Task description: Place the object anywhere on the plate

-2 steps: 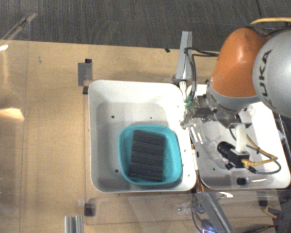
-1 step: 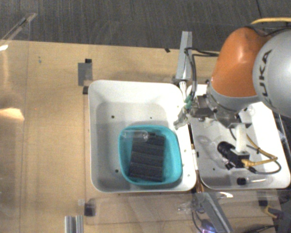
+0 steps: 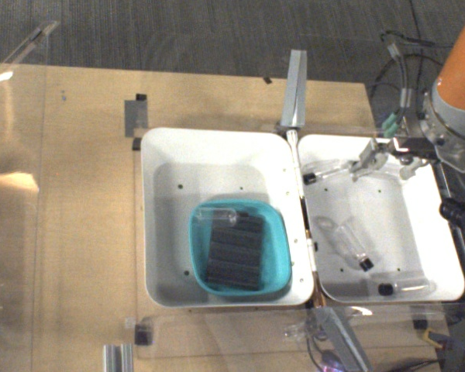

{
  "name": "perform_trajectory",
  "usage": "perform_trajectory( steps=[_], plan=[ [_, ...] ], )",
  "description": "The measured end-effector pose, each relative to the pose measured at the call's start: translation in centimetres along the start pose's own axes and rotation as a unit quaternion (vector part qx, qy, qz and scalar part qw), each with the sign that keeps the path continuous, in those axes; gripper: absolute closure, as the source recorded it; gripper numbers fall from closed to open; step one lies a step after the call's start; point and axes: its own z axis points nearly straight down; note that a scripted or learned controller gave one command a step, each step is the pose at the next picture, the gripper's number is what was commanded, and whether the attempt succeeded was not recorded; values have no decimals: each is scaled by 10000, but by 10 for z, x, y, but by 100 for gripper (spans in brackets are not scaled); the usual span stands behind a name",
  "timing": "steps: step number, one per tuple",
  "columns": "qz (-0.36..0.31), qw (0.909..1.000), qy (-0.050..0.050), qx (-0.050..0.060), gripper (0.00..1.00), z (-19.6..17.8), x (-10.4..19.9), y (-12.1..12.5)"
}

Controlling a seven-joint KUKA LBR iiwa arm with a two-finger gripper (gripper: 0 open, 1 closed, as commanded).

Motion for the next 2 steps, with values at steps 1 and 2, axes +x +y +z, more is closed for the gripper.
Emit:
perform_trajectory(
  steps=[1, 2],
  plan=[
    [434, 9991, -11, -10, 0, -64, -57, -10],
    [384, 9992, -29, -57, 100, -75, -55, -7]
  ],
)
